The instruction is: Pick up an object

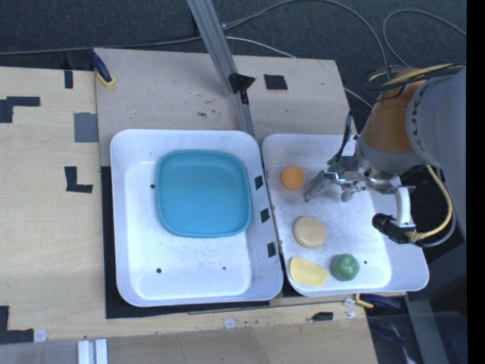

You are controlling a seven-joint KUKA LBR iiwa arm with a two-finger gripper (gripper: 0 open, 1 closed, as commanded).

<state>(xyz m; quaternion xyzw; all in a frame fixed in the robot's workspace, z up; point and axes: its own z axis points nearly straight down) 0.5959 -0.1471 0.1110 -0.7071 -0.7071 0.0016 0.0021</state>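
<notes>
Orange ball (292,177) sits just left of the gripper (331,189) in right bin (379,279); jaws spread, nothing between them.

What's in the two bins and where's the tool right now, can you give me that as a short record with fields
left bin: blue square plate
right bin: orange ball, beige round piece, yellow piece, green ball
tool: over the right bin, fingers spread, nothing between them
nearest to tool: orange ball, just to its left in the view
arm: reaching in from the right of the view
</notes>
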